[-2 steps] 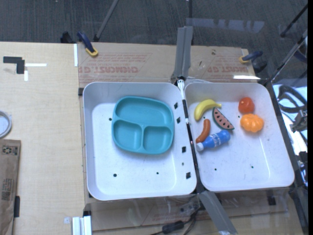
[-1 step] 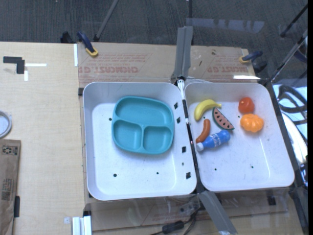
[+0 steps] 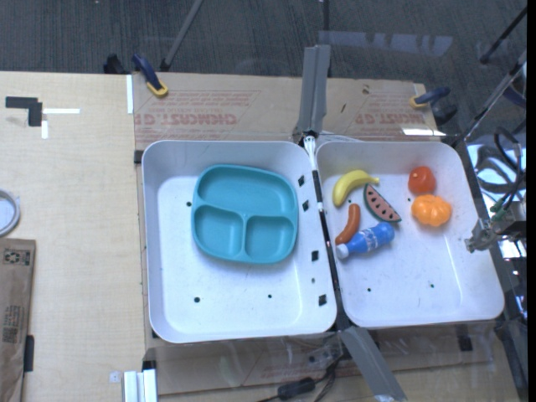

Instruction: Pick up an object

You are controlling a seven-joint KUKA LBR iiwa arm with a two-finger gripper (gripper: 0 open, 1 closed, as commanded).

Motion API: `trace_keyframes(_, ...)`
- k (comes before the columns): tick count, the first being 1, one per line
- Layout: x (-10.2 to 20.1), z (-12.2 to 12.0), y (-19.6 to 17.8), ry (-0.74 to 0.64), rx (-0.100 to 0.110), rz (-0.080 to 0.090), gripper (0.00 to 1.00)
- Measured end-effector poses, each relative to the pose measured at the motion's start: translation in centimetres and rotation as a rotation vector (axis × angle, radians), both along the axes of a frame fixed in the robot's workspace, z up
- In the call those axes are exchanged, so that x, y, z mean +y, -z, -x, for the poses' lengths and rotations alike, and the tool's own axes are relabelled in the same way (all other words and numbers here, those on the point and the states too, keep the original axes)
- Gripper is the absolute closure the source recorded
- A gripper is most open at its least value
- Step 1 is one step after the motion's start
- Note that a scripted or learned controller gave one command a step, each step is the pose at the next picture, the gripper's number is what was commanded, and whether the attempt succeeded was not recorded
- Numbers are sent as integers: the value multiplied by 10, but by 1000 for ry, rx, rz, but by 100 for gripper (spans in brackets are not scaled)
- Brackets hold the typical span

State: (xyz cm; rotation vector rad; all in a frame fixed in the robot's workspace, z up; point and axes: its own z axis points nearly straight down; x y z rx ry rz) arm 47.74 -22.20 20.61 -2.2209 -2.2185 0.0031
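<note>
We make out what we take to be the jaws at the right rim of the right bin (image 3: 419,321), low against the wall. They are too small and cluttered to tell whether they are open or closed, and we see nothing between them.

Nearest the camera, the blue bottle (image 3: 366,240) lies on its side, well across the bin from the jaws. Its cap end touches the toy sausage (image 3: 348,224), so either would be an awkward first pick. Just beyond them is the watermelon slice (image 3: 381,203), flat and thin.

The orange fruit (image 3: 431,211) sits closest to the jaws with bare floor around it. We judge it the easiest target: short reach, rounded body, no neighbour touching. The tomato (image 3: 421,179) lies just past it, and the banana (image 3: 352,184) is farther off towards the divider.

Well beyond all of these from the jaws, a teal divided plate (image 3: 245,213) rests in the left bin (image 3: 243,333) — likely a drop-off spot. At the far edge of the surface (image 3: 67,224), two clamps (image 3: 151,75) pin the cardboard backing so nothing shifts.
</note>
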Motion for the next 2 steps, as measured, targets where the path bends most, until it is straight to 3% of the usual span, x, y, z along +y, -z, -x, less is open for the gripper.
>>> trace_keyframes(1,0,-1,-126,-4,-2,2,100)
trace_keyframes(2,0,-11,-177,-5,-2,2,100)
